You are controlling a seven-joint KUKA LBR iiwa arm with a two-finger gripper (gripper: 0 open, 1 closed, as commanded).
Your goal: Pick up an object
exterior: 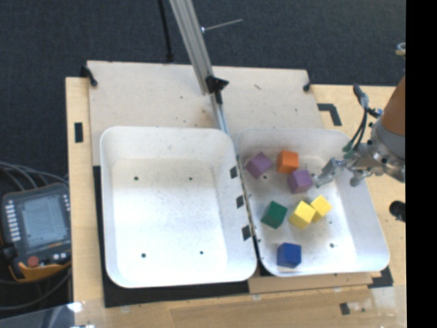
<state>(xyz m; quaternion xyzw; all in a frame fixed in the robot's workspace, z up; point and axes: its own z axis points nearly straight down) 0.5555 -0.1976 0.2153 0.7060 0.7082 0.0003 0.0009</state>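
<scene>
— Cubes sit in the right bin (369, 251): two purple, an orange cube (288, 160), a green one, two yellow, a blue one by the front edge. Which one?

— The purple cube (300, 180) near the bin's middle; the gripper (326, 171) hangs just beside it, toward the right edge.

— Gripping anything?

— Nothing sits between its fingers; open or closed, I can't tell.

— Advice?

— Centre over that cube, straddle two flat faces, avoid nudging the yellow cube (319, 205), then descend straight.
</scene>
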